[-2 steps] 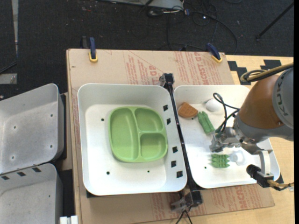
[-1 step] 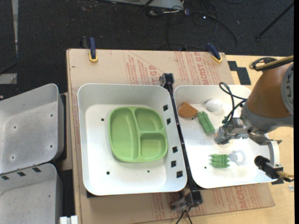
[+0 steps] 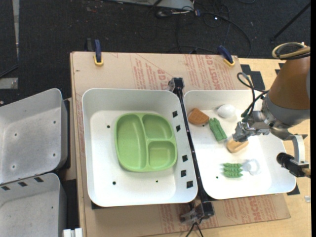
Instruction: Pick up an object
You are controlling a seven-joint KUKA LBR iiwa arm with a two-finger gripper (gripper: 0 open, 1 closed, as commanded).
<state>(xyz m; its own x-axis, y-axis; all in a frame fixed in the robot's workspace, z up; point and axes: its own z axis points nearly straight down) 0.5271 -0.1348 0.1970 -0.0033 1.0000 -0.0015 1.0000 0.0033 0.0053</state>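
- Left bin (image 3: 94, 147) has a green divided plate (image 3: 146, 142) sitting in it.
- Right bin (image 3: 276, 179): green toy fork (image 3: 232, 170), green stick (image 3: 217, 129), brown wedge (image 3: 198, 116), white egg (image 3: 226, 111).
- Gripper (image 3: 243, 134) sits right over a tan block (image 3: 237, 145); honestly can't tell if it's gripping.

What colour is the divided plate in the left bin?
Light green; the divided plate shows plainly in the camera view.

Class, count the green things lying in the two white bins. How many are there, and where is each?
3. A green divided plate fills the left bin. A green stick lies mid right bin. A green ridged piece lies nearer its front. The arm may hide others.
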